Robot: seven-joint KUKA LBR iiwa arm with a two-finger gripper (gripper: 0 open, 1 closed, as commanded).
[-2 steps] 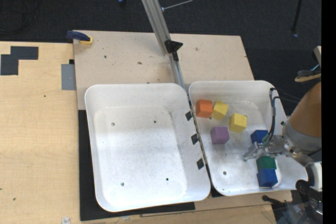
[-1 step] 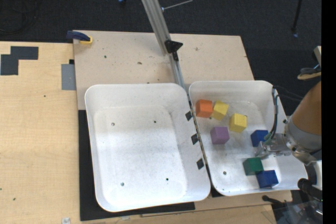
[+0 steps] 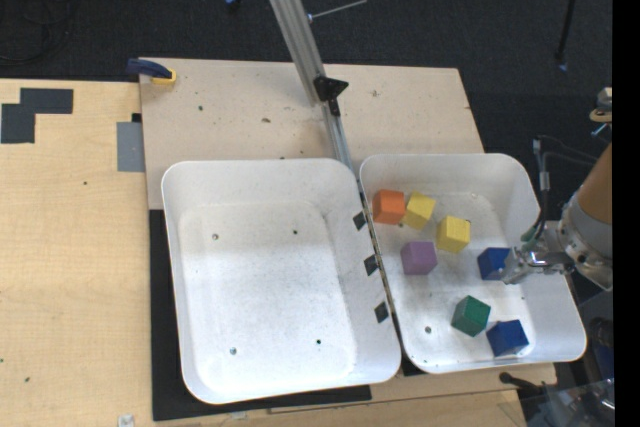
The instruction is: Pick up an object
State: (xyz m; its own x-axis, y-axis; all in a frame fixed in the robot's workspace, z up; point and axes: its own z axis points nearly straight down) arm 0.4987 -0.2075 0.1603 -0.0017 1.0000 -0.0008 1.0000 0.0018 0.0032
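Hand at the right bin's edge, beside a blue cube, with nothing seen in its grip.

Nearest the camera in the right bin [image 3: 556, 347] lie a blue cube [image 3: 508, 336] and a green cube [image 3: 470, 314], touching or nearly so; a clean pick wants a cube with free sides, so the second blue cube [image 3: 492, 262], just left of the hand [image 3: 522, 265], looks the fair choice if the hand drops square over it and centres before closing. Whether the hand is wide or narrow I cannot tell; it is small and blurred here. Farther back sit purple [image 3: 418, 257], yellow [image 3: 454, 233], a second yellow [image 3: 420, 210] and orange [image 3: 389, 206] cubes, matte, hard-edged, probably wood or plastic. The bins are smooth white, shallow, round-cornered; the left bin [image 3: 190, 190] is speckled. The table [image 3: 70, 215] is pale wood.
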